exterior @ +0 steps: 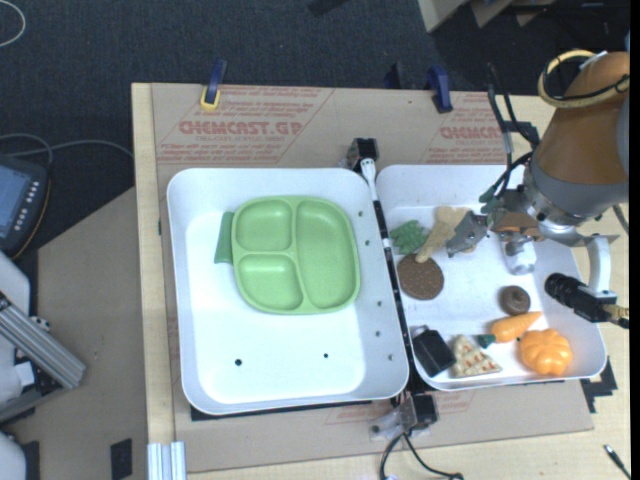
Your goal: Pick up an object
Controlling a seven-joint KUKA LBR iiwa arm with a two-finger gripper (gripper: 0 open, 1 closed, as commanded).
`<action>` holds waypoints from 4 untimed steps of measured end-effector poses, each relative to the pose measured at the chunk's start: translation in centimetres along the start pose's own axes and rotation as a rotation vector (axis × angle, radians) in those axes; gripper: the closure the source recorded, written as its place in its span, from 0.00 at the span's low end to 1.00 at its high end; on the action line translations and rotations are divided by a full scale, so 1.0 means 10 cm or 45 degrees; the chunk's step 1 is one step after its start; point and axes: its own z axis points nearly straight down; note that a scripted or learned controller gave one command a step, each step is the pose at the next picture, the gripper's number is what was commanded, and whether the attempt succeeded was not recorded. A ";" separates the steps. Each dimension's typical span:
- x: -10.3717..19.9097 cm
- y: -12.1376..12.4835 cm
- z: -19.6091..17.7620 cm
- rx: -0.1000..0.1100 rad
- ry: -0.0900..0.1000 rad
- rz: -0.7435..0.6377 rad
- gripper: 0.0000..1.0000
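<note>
My gripper hovers in the right shallow white bin, fingers spread apart, gripping nothing, just beside the tan stick-shaped toy and round brown cookie.

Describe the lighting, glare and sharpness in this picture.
Camera view: even overhead light, soft shadows under the green plate; the left bin reads bright white with no hard glare; the gripper and small items in the right bin look slightly soft.
</note>
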 end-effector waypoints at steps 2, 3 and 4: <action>-0.01 0.03 0.56 -0.008 0.000 -0.002 0.00; -0.01 0.05 1.04 -0.018 0.001 -0.001 0.00; -0.01 0.06 0.89 -0.028 -0.001 -0.002 1.00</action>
